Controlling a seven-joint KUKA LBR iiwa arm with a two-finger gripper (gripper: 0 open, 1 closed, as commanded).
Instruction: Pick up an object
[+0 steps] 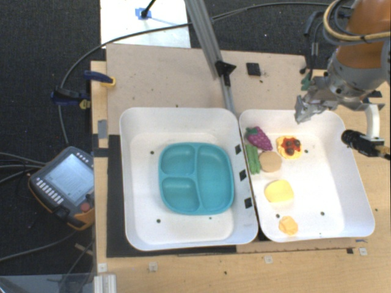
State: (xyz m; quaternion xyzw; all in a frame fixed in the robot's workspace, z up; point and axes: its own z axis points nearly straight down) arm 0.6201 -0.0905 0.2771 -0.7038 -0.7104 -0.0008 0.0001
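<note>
My gripper [303,113] hangs over the far edge of the right bin [354,182], near its upper corner, and from this view I cannot tell how far my fingers stand apart; I see nothing between them. The nearest object to me is a small yellow piece with a red and dark topping [289,146], lying on the bin floor just below me and a little toward the divider. Beside it, further toward the divider, there is a purple piece like a bunch of grapes [259,138], and a round tan piece [270,162] sits just under these two, touching or almost touching a long green piece [252,156] that lies along the bin wall. Further from me, toward the front of the bin, a pale yellow block [279,191] rests alone, and beyond it a small orange piece [288,226] lies near the front wall. All of these are apart from my fingers. Much further away, in the left bin [137,182], a teal tray with three compartments [197,178] lies flat in the middle. Farthest from me, off the bench on the left, a handheld pendant with a screen [64,185] sits on the dark floor.
</note>
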